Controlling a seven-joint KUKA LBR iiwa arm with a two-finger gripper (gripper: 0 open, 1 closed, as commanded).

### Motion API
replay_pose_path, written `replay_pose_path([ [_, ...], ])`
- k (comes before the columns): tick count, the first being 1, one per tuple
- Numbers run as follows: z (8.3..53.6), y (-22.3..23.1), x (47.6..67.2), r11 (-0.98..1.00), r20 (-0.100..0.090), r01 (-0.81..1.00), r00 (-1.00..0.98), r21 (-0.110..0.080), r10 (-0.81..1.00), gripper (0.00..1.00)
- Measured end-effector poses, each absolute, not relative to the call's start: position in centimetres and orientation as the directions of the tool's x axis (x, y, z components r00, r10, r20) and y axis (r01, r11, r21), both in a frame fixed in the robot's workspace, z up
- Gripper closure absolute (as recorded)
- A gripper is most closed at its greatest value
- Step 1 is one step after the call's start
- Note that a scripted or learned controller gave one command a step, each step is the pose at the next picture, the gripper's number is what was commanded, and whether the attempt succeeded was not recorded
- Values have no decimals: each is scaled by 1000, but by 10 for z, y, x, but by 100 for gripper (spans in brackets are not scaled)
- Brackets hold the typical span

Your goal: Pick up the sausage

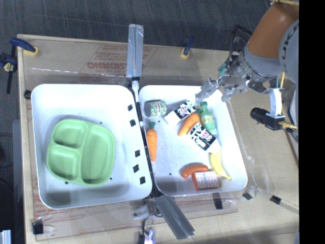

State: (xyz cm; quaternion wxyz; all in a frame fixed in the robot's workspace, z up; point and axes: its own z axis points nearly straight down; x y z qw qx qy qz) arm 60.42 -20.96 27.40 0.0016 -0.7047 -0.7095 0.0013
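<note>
Sausage low in the right bin, gripper up at its far corner.

Camera view: the sausage [195, 170] lies near the front edge of the right bin [238, 151], touching a small red packet [206, 180] and just beside a banana [219, 165]. The gripper [210, 89] hovers over the bin's far right corner, well apart from the sausage; I cannot tell how it is set.

arm [277, 32]: cut off at right edge | pincer [209, 89]: finger state too small to tell
</note>
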Motion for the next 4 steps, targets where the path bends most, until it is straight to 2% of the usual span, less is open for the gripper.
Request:
replay_pose_path([
  [1,119,-211,566,50,-5,999,-50,13,999,0],
  [2,120,-211,533,130,-8,991,-130,17,992,0],
  [3,148,-211,556,221,1,975,-221,-1,975,0],
  [4,114,-211,515,318,-17,948,-318,23,948,0],
])
